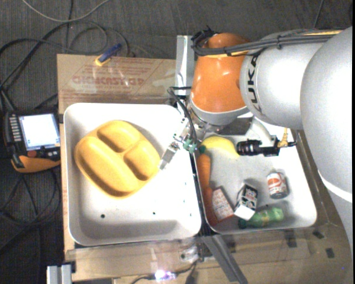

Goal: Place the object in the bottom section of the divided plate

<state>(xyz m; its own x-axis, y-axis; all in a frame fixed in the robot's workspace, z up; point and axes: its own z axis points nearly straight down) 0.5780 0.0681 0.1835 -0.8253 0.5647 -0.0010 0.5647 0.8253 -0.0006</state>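
The pincer (173, 148) hangs just left of the frame's centre, over the right side of the left bin (89, 223), its thin pale fingers slanting down and to the left; whether they are apart or closed cannot be told from this angle, and nothing can be made out between them. Just beside the tip, to its left, lies the yellow divided plate (116, 157), resting in the upper left part of that bin with its three hollows showing nothing in them.

Above and to the right of the pincer the arm's orange band (218, 81) and grey body (296, 81) cover the upper part of the right bin (305, 215); the letters "KUKA" run down the grey shell.

Crowded under the wrist, in the right bin, are a yellow lemon-like piece (220, 146) and an orange carrot (205, 167) lying along the bin's left wall. Lower down are a red-brown packet (220, 203), a small black-and-white carton (247, 196), a red-and-white can (276, 184) and a green bottle (261, 217); their labels are too small to read.

A black fitting (255, 148) sticks out to the right of the lemon.

Behind the left bin a sheet of cardboard (115, 78) bears faded red printing that cannot be read. At the left edge of the frame a handheld control pad (34, 136) with a lit screen lies among black cables (47, 34) on the carpet.
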